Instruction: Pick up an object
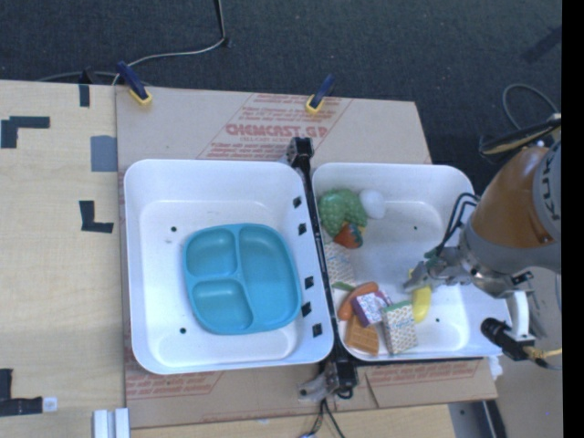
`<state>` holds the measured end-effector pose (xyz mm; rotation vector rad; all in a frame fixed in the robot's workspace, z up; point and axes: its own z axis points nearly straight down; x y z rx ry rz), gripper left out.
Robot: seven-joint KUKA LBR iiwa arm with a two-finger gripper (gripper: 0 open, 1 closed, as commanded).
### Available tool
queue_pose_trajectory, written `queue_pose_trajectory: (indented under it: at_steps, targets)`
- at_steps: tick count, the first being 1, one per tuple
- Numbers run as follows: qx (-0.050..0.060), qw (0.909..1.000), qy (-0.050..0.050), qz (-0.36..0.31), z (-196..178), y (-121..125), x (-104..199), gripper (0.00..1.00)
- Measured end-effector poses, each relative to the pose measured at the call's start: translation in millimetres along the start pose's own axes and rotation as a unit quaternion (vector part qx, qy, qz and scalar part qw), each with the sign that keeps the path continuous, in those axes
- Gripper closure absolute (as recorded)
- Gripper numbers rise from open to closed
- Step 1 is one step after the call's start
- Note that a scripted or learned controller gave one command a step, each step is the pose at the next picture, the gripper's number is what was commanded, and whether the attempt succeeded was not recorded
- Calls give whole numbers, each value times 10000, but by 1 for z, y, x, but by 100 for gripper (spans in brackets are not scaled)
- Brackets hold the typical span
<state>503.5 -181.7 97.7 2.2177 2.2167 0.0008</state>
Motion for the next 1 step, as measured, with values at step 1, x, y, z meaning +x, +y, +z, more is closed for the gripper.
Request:
queue_pose_trajectory:
  at_steps: [1]
  targets:
    - [27, 10000, 24, -15, -87, 14, 98, 100]
